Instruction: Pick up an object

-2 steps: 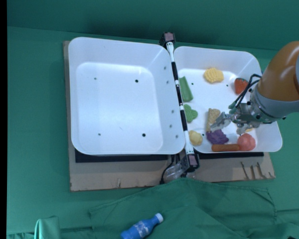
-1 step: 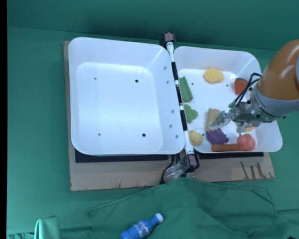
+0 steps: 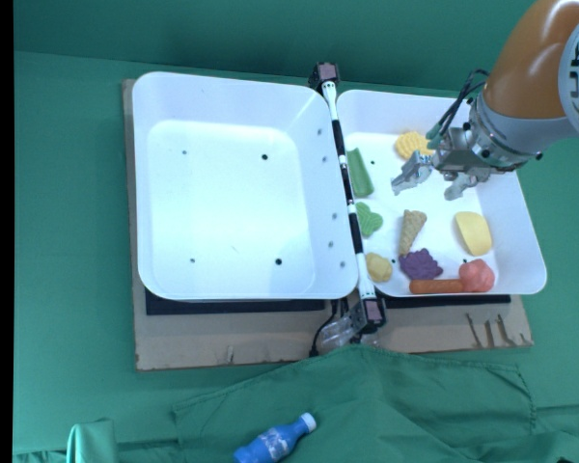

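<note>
The right bin (image 3: 521, 222) holds several toy foods: a green pod (image 3: 360, 173), a green leafy piece (image 3: 368, 220), an ice-cream cone (image 3: 411, 230), a yellow waffle-like piece (image 3: 412, 145), a yellow lemon-like piece (image 3: 473, 232), a small yellow piece (image 3: 378, 267), purple grapes (image 3: 421, 263), an orange carrot (image 3: 436, 285) and a red piece (image 3: 477, 275). My gripper (image 3: 432, 181) hangs over the upper middle of this bin, open, nothing between its fingers, just right of the waffle piece and above the cone.
The left bin (image 3: 154, 104) sits beside it, divided by a black-and-white bar (image 3: 344, 177). Both rest on cardboard (image 3: 174, 355) over green cloth. A blue bottle (image 3: 274, 440) lies on the cloth at the front.
</note>
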Available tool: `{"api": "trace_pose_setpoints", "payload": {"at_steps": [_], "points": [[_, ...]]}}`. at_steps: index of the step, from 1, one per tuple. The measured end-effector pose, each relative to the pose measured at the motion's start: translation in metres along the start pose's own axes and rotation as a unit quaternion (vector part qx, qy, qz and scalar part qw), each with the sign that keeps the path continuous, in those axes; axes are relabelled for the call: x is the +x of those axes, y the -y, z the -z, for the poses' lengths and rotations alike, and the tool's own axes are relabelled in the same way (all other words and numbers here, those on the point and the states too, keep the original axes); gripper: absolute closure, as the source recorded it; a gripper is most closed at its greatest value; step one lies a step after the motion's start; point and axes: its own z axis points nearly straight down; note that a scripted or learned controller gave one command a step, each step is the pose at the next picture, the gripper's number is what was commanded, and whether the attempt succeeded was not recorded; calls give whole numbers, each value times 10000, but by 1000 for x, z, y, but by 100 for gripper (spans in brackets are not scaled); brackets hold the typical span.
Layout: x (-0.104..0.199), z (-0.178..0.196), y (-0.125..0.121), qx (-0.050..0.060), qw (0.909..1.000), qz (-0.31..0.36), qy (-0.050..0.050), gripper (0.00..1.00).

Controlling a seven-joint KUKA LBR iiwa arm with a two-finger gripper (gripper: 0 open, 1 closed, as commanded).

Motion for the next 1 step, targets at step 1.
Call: {"api": "trace_pose_setpoints", "payload": {"at_steps": [1], "points": [[-39,42,2,23,10000,-51,9,0]]}}
